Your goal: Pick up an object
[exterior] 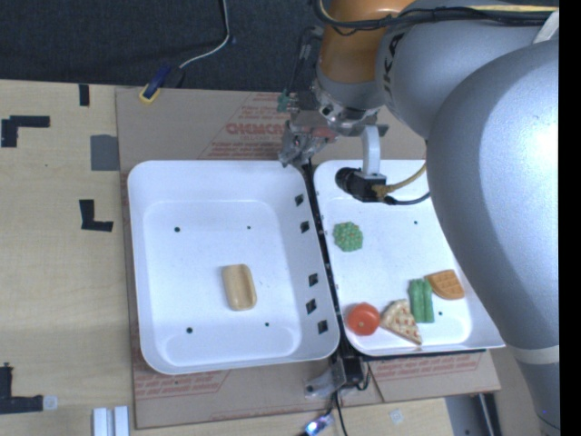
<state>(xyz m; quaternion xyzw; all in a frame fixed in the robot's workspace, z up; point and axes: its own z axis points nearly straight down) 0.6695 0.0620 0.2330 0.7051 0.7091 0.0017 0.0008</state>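
My gripper [301,145] hangs over the back edge of the bench, right above the divider between the two bins. A tan bread roll [239,287] lies alone in the left bin [154,198], well in front of the gripper. In the right bin [399,234] a green broccoli piece [348,236] sits nearest the gripper. At that bin's front lie a red tomato [364,319], a pizza slice [400,322], a green stick-shaped item [420,300] and an orange piece [446,284].
The grey arm [490,153] with its orange band [363,7] covers the right side of the right bin. A black fitting with a cable [360,185] hangs over that bin's back. Cardboard [209,125] lies under both bins.
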